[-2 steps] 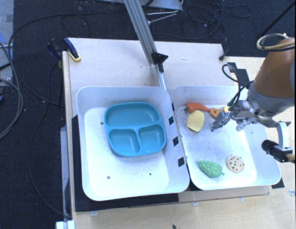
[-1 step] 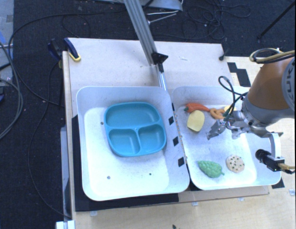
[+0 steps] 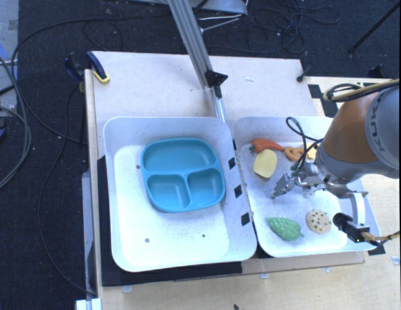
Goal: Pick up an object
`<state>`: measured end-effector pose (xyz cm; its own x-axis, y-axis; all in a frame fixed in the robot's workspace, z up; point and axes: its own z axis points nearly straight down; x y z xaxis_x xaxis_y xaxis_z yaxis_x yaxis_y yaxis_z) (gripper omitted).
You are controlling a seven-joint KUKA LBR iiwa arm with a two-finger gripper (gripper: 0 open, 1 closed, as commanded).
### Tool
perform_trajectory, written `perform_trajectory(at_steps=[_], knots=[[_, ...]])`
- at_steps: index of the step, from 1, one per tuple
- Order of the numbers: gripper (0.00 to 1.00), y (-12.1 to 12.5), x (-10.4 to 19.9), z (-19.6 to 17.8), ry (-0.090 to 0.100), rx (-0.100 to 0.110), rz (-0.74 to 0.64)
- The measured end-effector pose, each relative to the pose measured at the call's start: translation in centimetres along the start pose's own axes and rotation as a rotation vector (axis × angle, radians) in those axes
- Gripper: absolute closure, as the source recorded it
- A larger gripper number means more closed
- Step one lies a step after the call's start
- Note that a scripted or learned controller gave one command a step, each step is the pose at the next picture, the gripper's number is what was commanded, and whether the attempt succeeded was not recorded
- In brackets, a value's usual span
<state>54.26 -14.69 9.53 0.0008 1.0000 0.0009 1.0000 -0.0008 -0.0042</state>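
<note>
- The blue tray (image 3: 184, 174) looked like smooth, matt plastic.
- The white bins (image 3: 126, 225) seemed faintly speckled plastic.
- The slanted pole (image 3: 190, 34) was bare metal.

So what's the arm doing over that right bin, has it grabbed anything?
Gripper low in right bin, nothing seen between fingers. Yellow piece, green leaf, cookie lie loose nearby. Blue tray sits apart in left bin.

- No text, label, brand, number or sign can be read anywhere in the view.
</note>
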Motion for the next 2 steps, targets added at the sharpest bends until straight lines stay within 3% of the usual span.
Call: perform_trajectory(at_steps=[1,2], knots=[[1.00,0.1,0.0,-1.3,-0.001,-0.005,0.001],[1.00,0.2,0.1,-5.6,-0.002,-0.008,-0.002]])
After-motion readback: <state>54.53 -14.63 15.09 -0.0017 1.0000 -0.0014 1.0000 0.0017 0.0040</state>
